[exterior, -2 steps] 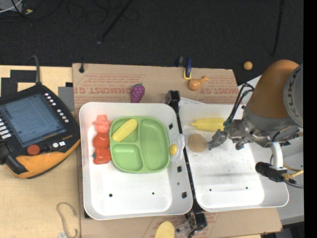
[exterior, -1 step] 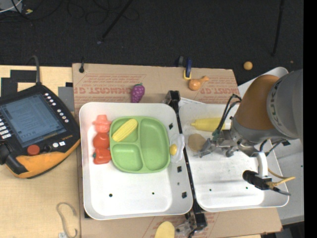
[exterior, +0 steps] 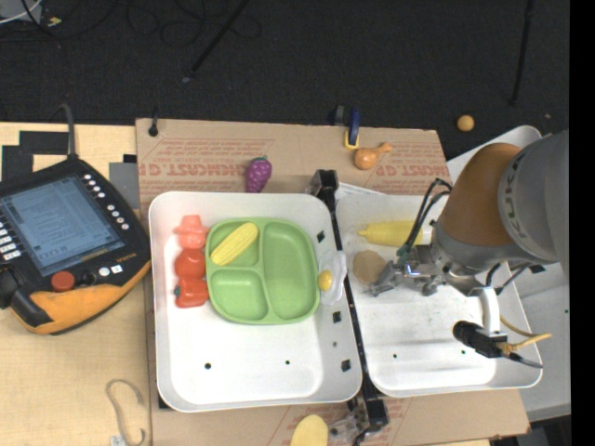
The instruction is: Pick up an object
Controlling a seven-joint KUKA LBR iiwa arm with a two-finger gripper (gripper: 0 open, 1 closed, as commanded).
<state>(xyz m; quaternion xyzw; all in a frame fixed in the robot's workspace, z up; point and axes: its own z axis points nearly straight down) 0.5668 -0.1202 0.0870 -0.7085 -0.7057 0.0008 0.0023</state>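
From the overhead camera, the desk [exterior: 84,370] carries two shallow white bins side by side on a sheet of cardboard [exterior: 288,151]; the left bin [exterior: 242,365] holds a green divided plate [exterior: 270,272] near its far edge, with a yellow corn cob [exterior: 232,242] lying tilted in the plate's far-left compartment; just beside the plate's left rim lie a pink toy [exterior: 191,231] and, touching it on the near side, a red toy [exterior: 190,277]; a small yellow piece [exterior: 326,282] sits at the plate's right rim, against the wall shared by the bins; the right bin [exterior: 418,360] holds a yellow object [exterior: 389,234] near its far edge and a brownish object [exterior: 368,268] just nearer, beside the end effector [exterior: 402,277]; the arm [exterior: 502,203] comes in from the desk's right side and its end effector is low over the right bin's far half, close to the brownish object, though whether it touches cannot be told; whether the end effector is apart or together cannot be told, and nothing is seen clamped in it; on the cardboard beyond the bins lie a purple grape cluster [exterior: 258,173] and an orange gourd-shaped toy [exterior: 370,155]; a control pendant [exterior: 65,240] rests at the desk's left edge; a yellow lemon-like object [exterior: 310,430] sits at the near edge, in front of the bins.
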